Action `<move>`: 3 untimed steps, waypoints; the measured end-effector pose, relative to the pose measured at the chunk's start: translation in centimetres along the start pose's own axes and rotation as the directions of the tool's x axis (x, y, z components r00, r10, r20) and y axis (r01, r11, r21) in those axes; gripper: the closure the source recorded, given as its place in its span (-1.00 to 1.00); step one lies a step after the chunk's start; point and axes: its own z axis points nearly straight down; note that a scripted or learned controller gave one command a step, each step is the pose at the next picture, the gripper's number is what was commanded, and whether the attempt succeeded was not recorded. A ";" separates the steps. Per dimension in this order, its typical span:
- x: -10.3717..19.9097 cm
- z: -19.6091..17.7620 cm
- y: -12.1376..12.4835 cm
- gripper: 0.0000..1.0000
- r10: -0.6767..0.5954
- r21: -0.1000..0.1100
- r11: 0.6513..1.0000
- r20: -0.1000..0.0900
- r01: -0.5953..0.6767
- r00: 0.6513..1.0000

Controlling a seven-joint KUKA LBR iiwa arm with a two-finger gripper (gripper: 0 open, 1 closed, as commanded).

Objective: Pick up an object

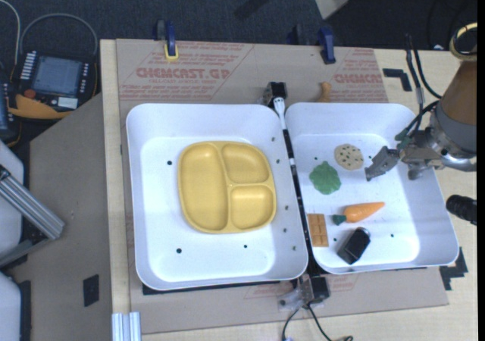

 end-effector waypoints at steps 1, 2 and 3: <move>0.0 -0.7 0.3 -1.00 -0.004 -0.013 1.000 0.003 0.004 1.000; 0.1 3.7 0.6 -1.00 -0.003 -0.007 1.000 0.000 0.003 1.000; 0.6 9.8 0.0 -1.00 -0.003 -0.005 1.000 -0.001 0.003 1.000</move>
